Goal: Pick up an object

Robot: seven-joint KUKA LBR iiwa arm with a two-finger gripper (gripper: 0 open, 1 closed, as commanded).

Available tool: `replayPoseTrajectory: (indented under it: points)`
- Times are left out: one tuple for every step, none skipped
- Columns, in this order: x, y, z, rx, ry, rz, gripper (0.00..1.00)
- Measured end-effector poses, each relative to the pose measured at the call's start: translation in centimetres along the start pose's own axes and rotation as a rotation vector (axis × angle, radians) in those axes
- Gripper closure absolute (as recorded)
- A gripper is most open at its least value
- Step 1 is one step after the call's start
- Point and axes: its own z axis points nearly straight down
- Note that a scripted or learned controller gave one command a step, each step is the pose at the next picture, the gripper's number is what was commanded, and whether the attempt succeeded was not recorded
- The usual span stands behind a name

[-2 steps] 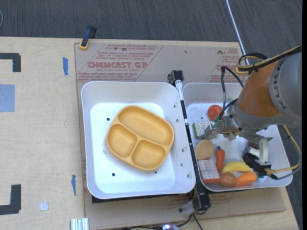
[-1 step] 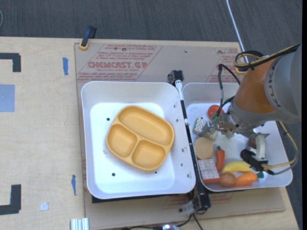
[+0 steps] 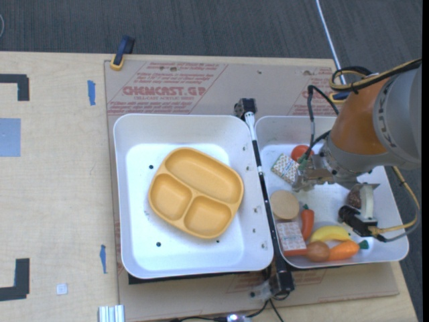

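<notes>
Bins of shallow white plastic, 2 in number, are seen side by side on the pale wooden surface (image 3: 53, 200). The left bin (image 3: 134, 139) is occupied by a yellow-orange plastic plate with 3 compartments (image 3: 196, 192), set at a tilt near the middle. The right bin (image 3: 397, 247) is crowded with small toy foods: a round tan disc-shaped piece (image 3: 285, 205), a small orange carrot (image 3: 307, 221), a pink-and-white patterned square block (image 3: 290, 235), a yellow banana (image 3: 331, 233), a brown egg-shaped piece (image 3: 318, 251), a larger orange carrot with a green tip (image 3: 346, 249), a white patterned wedge (image 3: 285, 169) and a red rounded piece (image 3: 299, 153) at the far side. The grey arm with its orange band (image 3: 358, 129) is lowered over the right bin, and the gripper (image 3: 310, 178) is placed just beside the white patterned wedge. Whether anything is gripped cannot be told.
</notes>
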Motion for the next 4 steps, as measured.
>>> replayPoseTrajectory:
  points:
    - [-8.2,-4.0,-1.9,0.009,0.002,0.001,1.0]
    - [-0.9,3.9,-6.7,0.005,0.003,-0.002,1.0]
    - [-1.0,3.9,-6.6,0.007,0.002,-0.002,0.0]
    - [-1.7,4.7,0.8,0.002,0.005,-0.002,0.0]
